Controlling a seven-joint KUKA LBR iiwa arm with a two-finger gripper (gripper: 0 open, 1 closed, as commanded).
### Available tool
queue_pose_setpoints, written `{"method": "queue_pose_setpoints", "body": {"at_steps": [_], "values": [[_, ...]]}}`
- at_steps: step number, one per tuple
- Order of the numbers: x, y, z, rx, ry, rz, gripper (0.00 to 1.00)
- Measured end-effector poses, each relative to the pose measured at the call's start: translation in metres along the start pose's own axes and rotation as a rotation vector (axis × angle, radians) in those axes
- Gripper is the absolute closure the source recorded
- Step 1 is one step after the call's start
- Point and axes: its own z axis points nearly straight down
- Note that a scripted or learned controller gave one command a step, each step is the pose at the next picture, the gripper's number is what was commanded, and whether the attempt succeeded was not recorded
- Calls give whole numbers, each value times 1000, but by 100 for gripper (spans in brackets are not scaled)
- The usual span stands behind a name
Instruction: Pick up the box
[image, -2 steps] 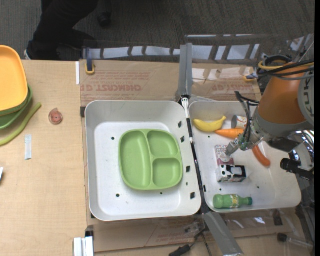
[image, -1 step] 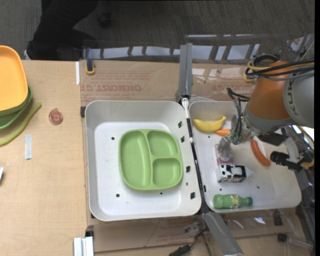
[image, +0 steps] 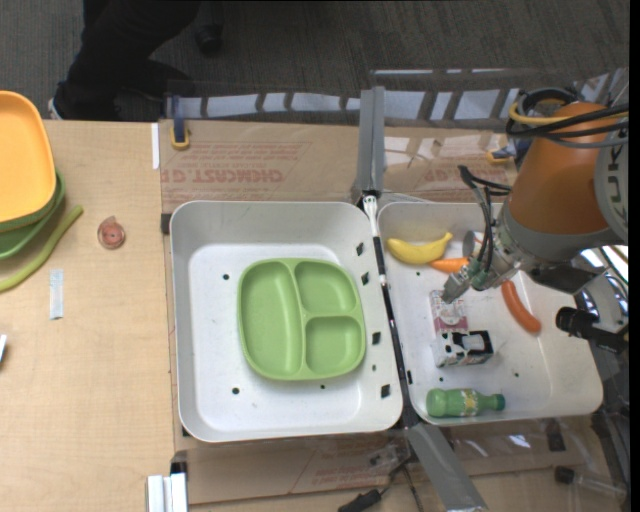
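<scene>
Down in the right bin, the gripper hangs just above the box, which lies near the bin's middle, left of the orange carrot.

Light wood bench on the left; brown cardboard sheet with reversed red print under the bins; grey metal rail frame along the far edge; dark grey carpet floor beyond; even, bright overhead light; soft shadows.
</scene>
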Motion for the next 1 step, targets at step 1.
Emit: {"method": "queue_pose_setpoints", "body": {"at_steps": [1], "values": [[-7,-13,-20,-2,-2,-252,100]]}}
